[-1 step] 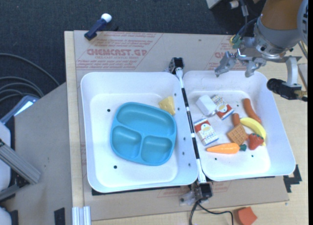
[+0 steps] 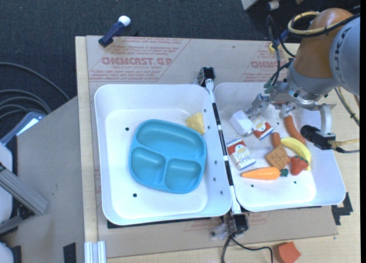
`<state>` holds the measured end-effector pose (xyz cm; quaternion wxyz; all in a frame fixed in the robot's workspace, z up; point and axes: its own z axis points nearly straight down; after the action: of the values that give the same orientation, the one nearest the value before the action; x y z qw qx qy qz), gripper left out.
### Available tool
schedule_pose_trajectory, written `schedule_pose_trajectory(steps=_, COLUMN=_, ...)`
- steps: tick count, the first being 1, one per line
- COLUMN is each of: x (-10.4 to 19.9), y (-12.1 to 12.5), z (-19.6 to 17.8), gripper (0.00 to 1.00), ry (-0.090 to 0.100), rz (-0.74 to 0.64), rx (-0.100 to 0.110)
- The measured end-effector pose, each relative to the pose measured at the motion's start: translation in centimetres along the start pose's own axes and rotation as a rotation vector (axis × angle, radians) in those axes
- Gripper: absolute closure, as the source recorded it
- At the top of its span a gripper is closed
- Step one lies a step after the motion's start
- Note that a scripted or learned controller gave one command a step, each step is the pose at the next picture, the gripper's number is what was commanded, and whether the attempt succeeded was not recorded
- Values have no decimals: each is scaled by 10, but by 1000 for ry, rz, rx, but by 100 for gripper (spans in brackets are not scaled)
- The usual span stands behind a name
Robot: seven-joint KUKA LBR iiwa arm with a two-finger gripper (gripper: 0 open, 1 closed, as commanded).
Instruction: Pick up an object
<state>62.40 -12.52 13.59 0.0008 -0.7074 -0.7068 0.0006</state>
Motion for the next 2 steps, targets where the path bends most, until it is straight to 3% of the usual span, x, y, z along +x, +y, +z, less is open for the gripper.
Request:
schedule_pose_trajectory(steps=1, x=-50, y=6, z=47, gripper=0, ry=-2, rz=0, rx=-7)
schedule_pose_trajectory(steps=2, x=-49, y=8, z=36, gripper=100, ry=1, rz=0, rx=-11)
